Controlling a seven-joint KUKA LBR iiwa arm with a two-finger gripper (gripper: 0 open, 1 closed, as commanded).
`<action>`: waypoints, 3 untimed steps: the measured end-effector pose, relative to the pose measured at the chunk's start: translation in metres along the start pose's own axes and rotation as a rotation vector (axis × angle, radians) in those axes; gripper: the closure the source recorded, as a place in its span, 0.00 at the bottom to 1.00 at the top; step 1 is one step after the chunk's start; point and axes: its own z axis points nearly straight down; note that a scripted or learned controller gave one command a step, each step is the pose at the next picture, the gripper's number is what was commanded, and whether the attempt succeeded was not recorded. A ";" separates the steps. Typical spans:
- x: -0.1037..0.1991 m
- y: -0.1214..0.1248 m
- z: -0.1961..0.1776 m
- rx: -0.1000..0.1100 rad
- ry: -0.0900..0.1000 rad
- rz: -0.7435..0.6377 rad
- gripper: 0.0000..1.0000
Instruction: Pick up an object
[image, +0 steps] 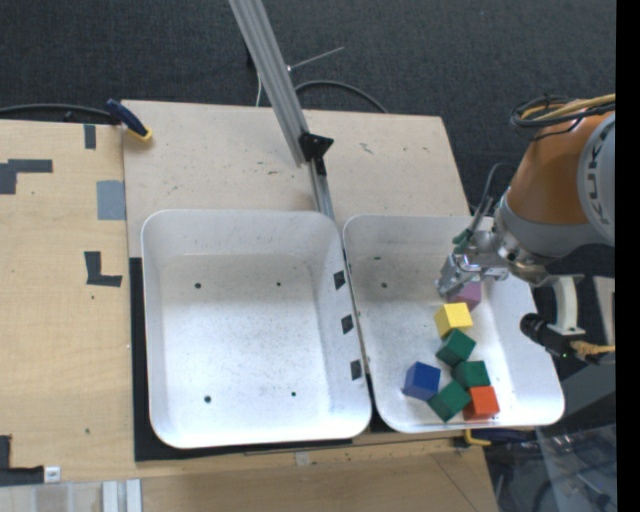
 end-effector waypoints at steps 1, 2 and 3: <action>0.053 -0.012 0.006 0.001 0.001 -0.001 1.00; 0.105 -0.023 -0.012 -0.001 0.001 -0.002 1.00; 0.159 -0.022 -0.016 0.000 0.000 -0.002 1.00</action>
